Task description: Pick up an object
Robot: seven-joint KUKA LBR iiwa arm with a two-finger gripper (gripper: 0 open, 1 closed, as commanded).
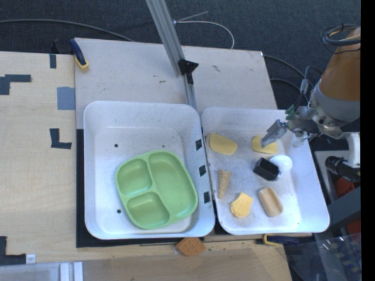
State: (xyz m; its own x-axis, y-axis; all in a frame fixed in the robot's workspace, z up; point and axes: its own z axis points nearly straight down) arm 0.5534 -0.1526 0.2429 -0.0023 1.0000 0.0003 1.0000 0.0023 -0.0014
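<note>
Two white bins side by side on the bench. Left bin (94, 157) carries a green three-compartment plate (156, 189) lying flat toward its 5 o'clock corner. Right bin (310, 209) holds the loose pieces: a yellow rounded piece (222, 144) at about 10 o'clock, a tan cone-shaped piece (224, 182) near its left wall at 8 o'clock, a yellow ridged piece (241, 205) at 6 o'clock, a tan bun-like piece (270, 201) just beside that at 5 o'clock, a small black block (265, 168) near centre touching a white rounded object (282, 163) on its 3 o'clock side, and a second yellow piece (261, 145) at 12 o'clock. Arm enters from 3 o'clock, orange band high at the frame edge. Gripper (274, 134) hangs tilted over the right bin's upper right part, its grey tip overlapping the second yellow piece; contact unclear. Finger spread cannot be made out from this angle, and nothing is visibly between them. A brown waffle-textured piece (190, 246) lies outside the bins at 6 o'clock.
</note>
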